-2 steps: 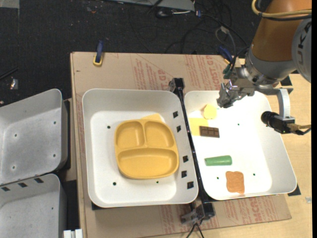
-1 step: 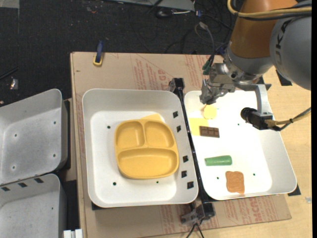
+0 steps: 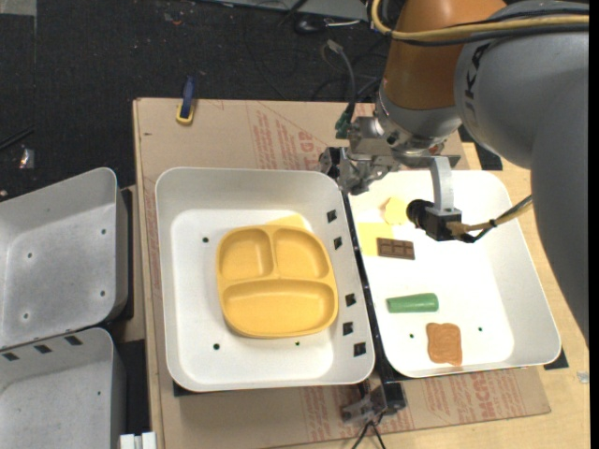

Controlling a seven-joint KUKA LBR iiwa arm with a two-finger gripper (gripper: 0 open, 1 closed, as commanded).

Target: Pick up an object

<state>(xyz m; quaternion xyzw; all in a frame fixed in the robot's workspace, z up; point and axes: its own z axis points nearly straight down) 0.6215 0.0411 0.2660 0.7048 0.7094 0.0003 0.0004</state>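
Observation:
My gripper (image 3: 363, 174) hangs over the far left corner of the right bin (image 3: 524, 279), close to the wall shared with the left bin. Just in front of it lies a pale yellow piece (image 3: 392, 210), partly hidden by a black part on the arm (image 3: 436, 221). A brown chocolate bar (image 3: 395, 248) lies a little nearer. A green cylinder (image 3: 413, 302) rests on its side in the bin's middle. An orange-brown slab (image 3: 445, 342) sits near the front edge.
The left bin (image 3: 187, 344) holds a yellow divided tray (image 3: 277, 281). The grey arm with its orange band (image 3: 440, 36) crosses above the right bin's far side. A blue and yellow tool (image 3: 186, 103) lies on the cardboard behind the bins.

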